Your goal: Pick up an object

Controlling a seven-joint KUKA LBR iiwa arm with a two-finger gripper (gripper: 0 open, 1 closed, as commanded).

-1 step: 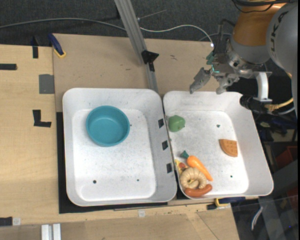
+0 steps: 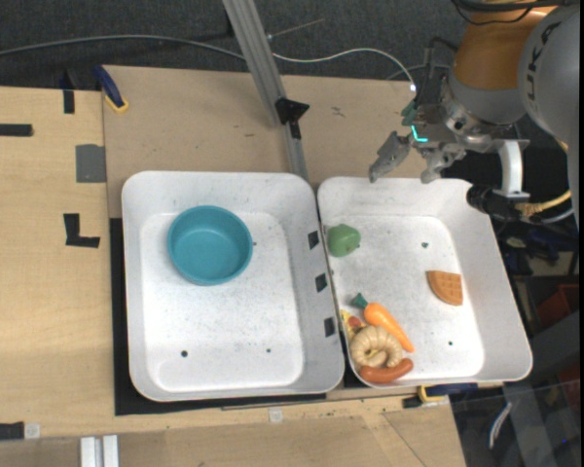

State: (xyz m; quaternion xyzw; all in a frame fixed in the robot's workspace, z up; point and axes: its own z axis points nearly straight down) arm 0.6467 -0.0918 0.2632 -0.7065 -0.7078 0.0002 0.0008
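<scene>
Two white bins sit on the bench, and the gripper (image 2: pixel 407 163) hangs spread and bare over the right bin (image 2: pixel 487 261) (far edge), so picking the nearest object, the green piece (image 2: pixel 344 240), seems not yet begun.

Spread, empty hand (image 2: pixel 407 163) hovers over right bin's (image 2: pixel 487 261) far rim.

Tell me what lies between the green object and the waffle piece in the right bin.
Only bare speckled bin floor, per the camera view, between the green object and the waffle piece.
</scene>
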